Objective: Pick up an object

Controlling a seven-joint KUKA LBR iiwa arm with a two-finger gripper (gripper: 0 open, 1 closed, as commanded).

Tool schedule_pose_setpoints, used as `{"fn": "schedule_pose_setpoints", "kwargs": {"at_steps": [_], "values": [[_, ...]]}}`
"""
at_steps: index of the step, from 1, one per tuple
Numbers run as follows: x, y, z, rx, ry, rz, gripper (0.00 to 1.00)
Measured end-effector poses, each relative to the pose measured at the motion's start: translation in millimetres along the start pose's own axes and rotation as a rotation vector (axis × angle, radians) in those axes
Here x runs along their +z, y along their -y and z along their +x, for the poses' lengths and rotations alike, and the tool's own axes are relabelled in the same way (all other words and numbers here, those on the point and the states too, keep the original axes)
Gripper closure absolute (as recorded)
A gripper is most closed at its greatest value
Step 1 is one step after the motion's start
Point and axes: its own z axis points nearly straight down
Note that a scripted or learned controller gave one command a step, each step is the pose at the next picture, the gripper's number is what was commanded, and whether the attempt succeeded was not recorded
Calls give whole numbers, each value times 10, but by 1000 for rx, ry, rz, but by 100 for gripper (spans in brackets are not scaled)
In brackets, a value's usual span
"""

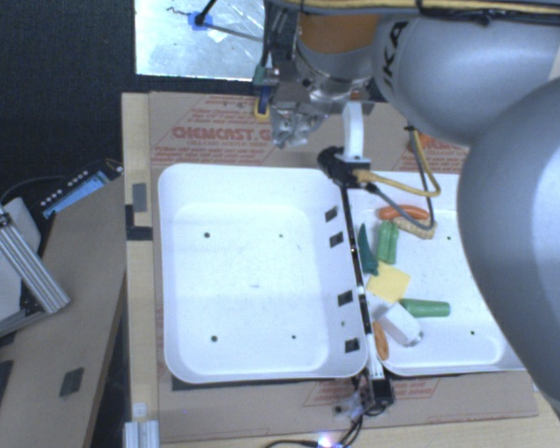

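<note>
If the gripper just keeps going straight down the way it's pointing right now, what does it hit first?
Probably the cardboard sheet beyond the left bin. The gripper hangs over the printed board just past that bin's far rim, away from the objects in the right bin. Height is hard to judge from this slanted view.

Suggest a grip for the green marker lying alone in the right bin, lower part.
Take the green marker at mid-barrel, from straight above, with the pincer closing across its short width. It lies flat and roughly left-right, with bare bin floor in front and behind. The yellow block and white piece crowd its left end, so probably avoid that.
</note>
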Motion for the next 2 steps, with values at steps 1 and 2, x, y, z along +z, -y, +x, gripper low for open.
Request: {"fn": "schedule_pose_setpoints", "kwargs": {"at_steps": [1,2], "values": [[-462,10,817,-15,-7,-8,100],[-290,-2,44,0,-1,-1,100]]}}
